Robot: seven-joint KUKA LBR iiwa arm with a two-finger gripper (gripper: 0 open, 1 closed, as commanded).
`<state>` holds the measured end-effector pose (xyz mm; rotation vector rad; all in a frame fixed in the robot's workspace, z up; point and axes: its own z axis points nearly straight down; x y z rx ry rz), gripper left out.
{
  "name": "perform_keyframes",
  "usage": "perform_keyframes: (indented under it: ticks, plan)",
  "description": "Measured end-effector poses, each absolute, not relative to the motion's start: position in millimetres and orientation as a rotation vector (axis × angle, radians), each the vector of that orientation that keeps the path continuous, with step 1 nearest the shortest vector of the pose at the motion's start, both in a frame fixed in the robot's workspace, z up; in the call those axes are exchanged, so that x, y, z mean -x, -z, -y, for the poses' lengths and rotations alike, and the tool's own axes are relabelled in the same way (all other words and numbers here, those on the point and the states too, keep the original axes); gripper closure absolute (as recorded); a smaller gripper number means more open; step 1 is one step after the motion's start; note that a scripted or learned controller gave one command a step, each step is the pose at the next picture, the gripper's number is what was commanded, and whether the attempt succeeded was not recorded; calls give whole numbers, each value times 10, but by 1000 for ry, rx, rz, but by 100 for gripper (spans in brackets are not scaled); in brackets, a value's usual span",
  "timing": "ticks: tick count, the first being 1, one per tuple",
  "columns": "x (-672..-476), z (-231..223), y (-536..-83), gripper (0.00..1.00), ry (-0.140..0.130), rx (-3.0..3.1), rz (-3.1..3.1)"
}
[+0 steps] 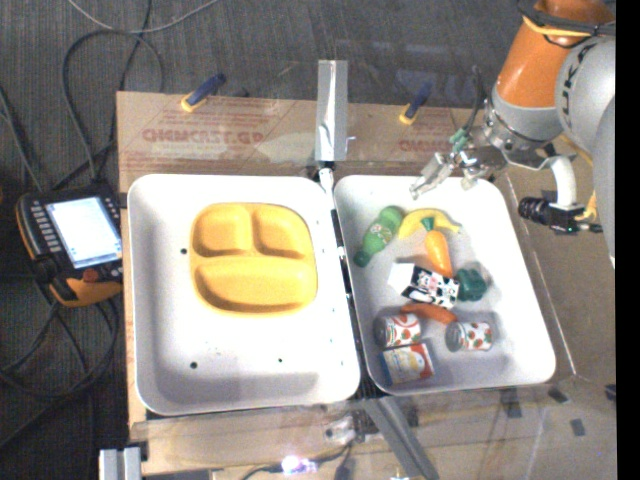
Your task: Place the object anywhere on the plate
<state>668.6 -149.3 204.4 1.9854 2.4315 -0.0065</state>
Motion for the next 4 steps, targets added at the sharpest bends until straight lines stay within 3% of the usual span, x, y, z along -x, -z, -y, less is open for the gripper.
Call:
perform_keyframes:
  ticks: [1,2,3,4]
  plan:
    - [-6691,1487,-2139,100,9,-1983,-2431]
    - [-6096,1798,-1865,100,4,-1957,-2459]
    - [-5492,1335,-3042,100,2,-2120,-2318]
    - [-4993,1778,-1702,100,2,-2079,-2360]
